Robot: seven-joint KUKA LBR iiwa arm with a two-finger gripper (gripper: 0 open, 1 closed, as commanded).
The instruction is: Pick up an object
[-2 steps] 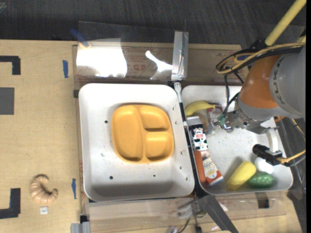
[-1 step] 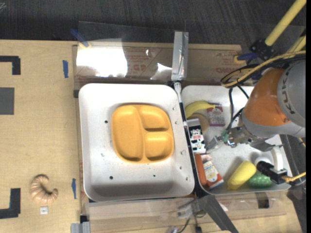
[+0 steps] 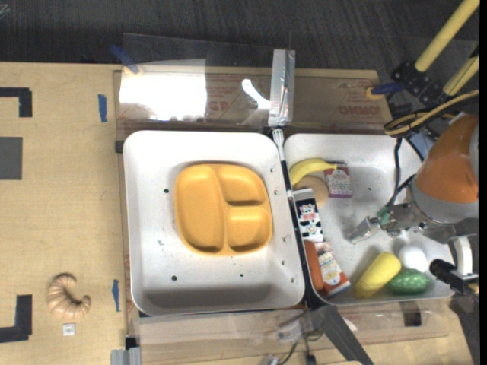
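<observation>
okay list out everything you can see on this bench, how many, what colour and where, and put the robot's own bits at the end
Shallow white bins: 2, white, side by side; left bin, right bin.
Divided plastic plate: 1, yellow-orange, middle of left bin.
Toy banana: 1, yellow, right bin, far left corner.
Small carton: 1, white and purple, beside the banana.
Flat printed packets: about 2, white, black and orange, along right bin's left wall.
Lemon-shaped toy: 1, yellow, right bin, near edge.
Bumpy green toy: 1, green, right of the lemon shape.
Croissant toy: 1, tan, on bench left of bins.
Arm: 1, grey with orange band, over right bin.
Gripper: 1, metallic, above right bin's floor.
</observation>
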